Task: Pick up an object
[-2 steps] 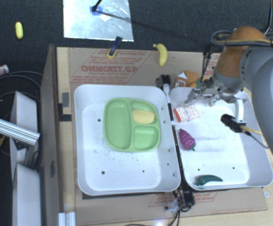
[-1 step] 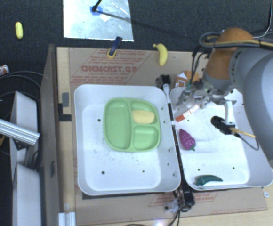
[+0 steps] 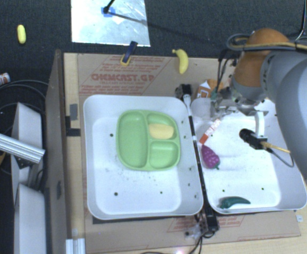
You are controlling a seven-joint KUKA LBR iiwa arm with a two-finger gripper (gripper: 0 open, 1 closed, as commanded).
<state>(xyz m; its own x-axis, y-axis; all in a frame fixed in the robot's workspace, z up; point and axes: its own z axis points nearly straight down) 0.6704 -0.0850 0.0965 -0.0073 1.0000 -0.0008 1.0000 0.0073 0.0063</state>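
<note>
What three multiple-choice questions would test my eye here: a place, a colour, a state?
1. The green tray lies: A on the floor; B in the left bin; C on the arm.
2. The rounded lump in the right bin is: A blue; B brown; C purple.
3. The tray lies: A hollows up; B flipped over; C on edge.
B: the bin's walls surround it. C: it shows purple on white. A: its compartments show, one holding a yellow piece.

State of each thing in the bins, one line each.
Green divided plate: flat in left bin.
Pale yellow lump: in plate's upper-right compartment.
Purple knobbly toy: lying in right bin.
Dark green curved thing: at right bin's front.
Gripper: over right bin's far end.
</note>
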